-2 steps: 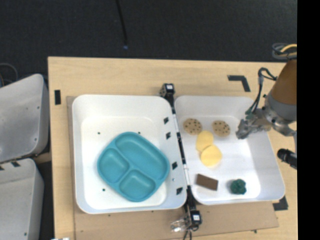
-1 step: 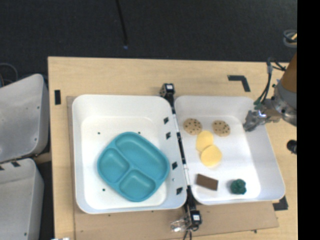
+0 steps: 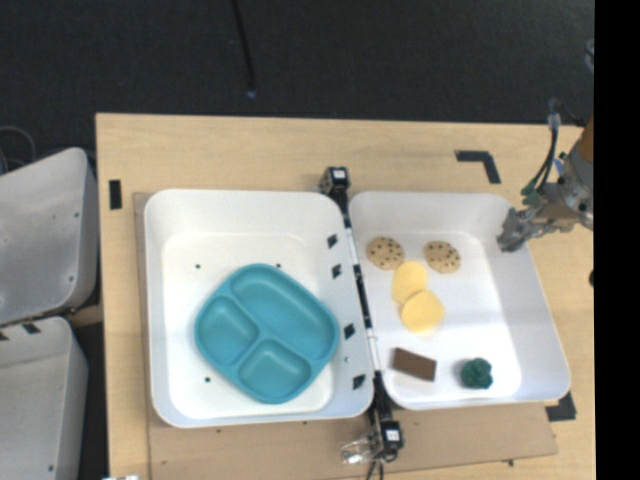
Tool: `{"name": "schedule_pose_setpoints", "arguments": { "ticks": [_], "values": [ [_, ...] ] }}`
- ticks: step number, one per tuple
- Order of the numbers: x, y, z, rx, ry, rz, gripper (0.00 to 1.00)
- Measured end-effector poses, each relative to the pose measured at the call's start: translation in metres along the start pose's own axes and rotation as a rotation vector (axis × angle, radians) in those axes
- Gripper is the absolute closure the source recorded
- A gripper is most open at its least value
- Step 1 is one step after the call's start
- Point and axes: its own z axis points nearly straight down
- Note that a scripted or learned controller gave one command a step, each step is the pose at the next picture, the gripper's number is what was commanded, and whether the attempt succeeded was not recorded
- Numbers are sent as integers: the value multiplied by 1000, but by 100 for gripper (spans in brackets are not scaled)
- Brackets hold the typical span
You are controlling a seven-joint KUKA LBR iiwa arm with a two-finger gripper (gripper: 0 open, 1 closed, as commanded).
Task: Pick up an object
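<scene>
- Objects up for grabs all sat in the right bin (image 3: 520, 298): two cookies (image 3: 384, 252) and (image 3: 442, 256) near the back, two yellow rounds (image 3: 409, 280) and (image 3: 422, 311) touching each other mid-bin, a brown block (image 3: 413, 365) and a small green lump (image 3: 477, 373) near the front edge.
- Left bin (image 3: 170, 258) just had a teal divided tray (image 3: 265, 332) in it, lying flat.
- Step-wise, I'd say this was the approach, nothing picked yet. Every item was lying loose on the bin floor.
- Claw (image 3: 514, 232) hung at the right bin's back right corner, over the rim, well apart from all the pieces. Honestly couldn't tell if it was apart or together, too small and blurry.
- Arm came in from the right, barely into view, wrist at the bench (image 3: 230, 148) edge.
- Next move, my guess: swing left and forward over one piece, the nearer cookie probably, then drop straight down.
</scene>
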Motion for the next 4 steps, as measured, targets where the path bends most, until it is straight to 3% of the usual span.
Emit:
{"name": "schedule_pose_setpoints", "arguments": {
  "ticks": [4],
  "values": [
    [228, 57, -3, 3, 4, -4, 100]
  ]
}}
